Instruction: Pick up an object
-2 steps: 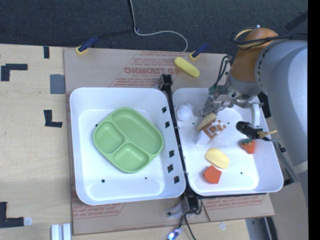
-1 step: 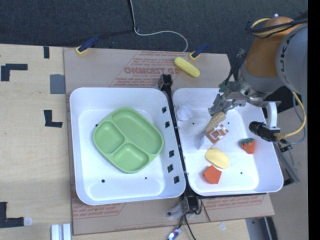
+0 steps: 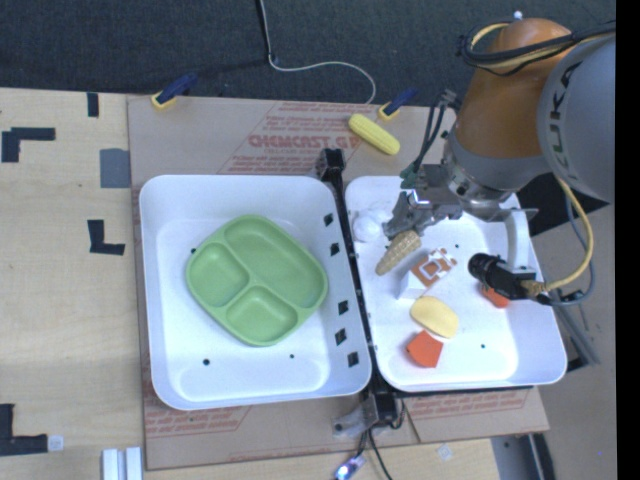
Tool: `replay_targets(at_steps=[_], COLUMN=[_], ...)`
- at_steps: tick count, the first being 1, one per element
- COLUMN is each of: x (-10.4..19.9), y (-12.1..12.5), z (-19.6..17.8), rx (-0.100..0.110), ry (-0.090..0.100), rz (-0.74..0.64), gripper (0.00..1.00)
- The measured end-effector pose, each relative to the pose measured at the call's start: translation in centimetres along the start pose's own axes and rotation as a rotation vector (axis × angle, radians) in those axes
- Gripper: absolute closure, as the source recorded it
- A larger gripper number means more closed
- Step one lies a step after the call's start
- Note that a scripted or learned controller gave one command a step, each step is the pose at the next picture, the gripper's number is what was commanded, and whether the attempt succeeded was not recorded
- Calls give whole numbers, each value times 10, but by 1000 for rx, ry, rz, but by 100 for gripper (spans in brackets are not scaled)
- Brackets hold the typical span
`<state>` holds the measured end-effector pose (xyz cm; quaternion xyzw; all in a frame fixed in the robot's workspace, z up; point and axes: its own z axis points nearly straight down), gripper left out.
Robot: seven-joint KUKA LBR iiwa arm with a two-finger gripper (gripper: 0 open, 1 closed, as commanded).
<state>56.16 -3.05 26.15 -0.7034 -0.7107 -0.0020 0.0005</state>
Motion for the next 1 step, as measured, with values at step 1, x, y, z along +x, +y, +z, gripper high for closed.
replay_targets(at_steps=[1], x=[52], y=[-63], z=[-129], rx=[-7], ry=[0], rz=[1], gripper=[100])
